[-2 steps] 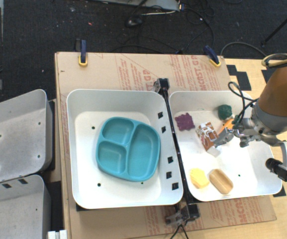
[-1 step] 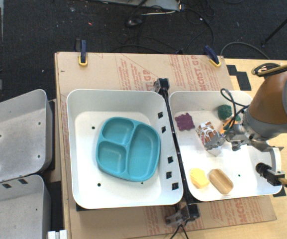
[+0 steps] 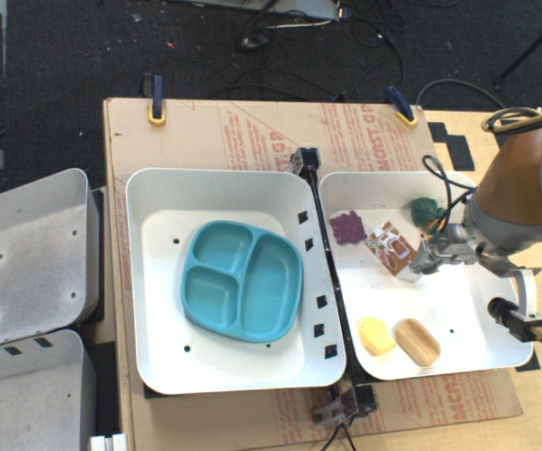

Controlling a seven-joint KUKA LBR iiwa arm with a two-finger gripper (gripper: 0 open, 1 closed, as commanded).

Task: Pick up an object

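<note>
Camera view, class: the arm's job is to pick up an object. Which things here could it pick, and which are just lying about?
Could be picked, all in the right bin:
purple piece
brown-and-white packet
green piece
yellow piece
tan oval piece

Just lying about:
divided teal plate in the left bin
clamps on the board's far edge

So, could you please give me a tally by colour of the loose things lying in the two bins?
Teal blue: 1, the divided plate in the left bin
Purple: 1, purple piece
Brown and white: 1, patterned packet
Green: 1, green piece
Yellow: 1, yellow piece
Tan: 1, tan oval
Total: 6, with 5 in the right bin
</note>
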